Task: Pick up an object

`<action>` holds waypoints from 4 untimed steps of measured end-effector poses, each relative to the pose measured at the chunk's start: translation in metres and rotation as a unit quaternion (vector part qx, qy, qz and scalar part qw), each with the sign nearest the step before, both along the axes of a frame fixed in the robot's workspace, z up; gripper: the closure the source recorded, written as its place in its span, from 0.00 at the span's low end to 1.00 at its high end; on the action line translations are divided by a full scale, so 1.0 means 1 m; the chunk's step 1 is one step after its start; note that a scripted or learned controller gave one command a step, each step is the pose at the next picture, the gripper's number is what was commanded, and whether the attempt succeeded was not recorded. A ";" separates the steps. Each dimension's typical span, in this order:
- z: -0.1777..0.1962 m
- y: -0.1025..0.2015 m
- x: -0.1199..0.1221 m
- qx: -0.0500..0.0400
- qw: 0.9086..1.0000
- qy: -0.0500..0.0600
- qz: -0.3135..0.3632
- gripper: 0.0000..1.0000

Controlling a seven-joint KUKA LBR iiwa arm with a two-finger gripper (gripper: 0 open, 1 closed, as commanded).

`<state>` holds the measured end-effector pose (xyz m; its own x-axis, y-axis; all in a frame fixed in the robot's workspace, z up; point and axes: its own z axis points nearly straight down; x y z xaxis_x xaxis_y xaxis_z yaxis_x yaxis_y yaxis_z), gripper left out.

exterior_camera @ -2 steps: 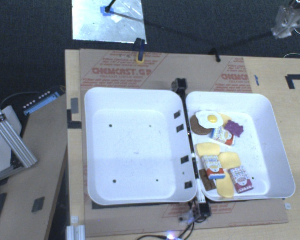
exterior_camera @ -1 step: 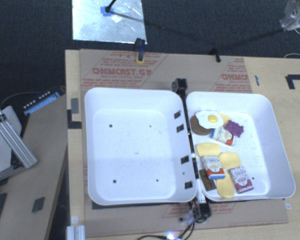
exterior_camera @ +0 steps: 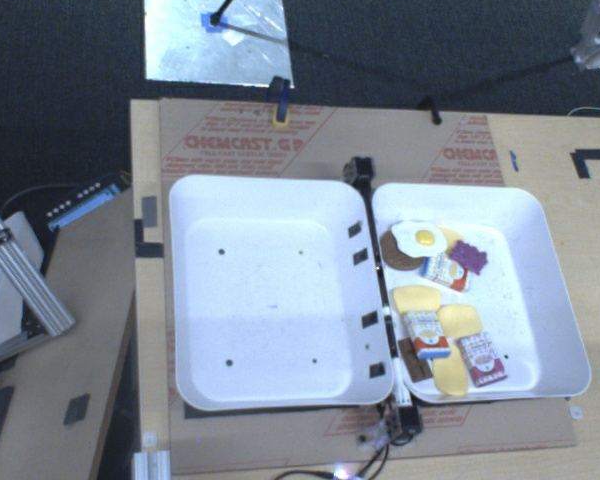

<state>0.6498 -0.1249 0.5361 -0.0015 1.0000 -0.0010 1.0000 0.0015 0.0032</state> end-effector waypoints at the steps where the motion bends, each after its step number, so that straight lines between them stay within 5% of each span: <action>1: -0.001 -0.009 0.019 -0.001 1.000 0.000 0.000 1.00; 4: 0.000 -0.063 0.018 -0.001 1.000 -0.001 -0.001 1.00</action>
<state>0.6682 -0.1884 0.5358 0.0000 1.0000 -0.0024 1.0000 0.0000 0.0044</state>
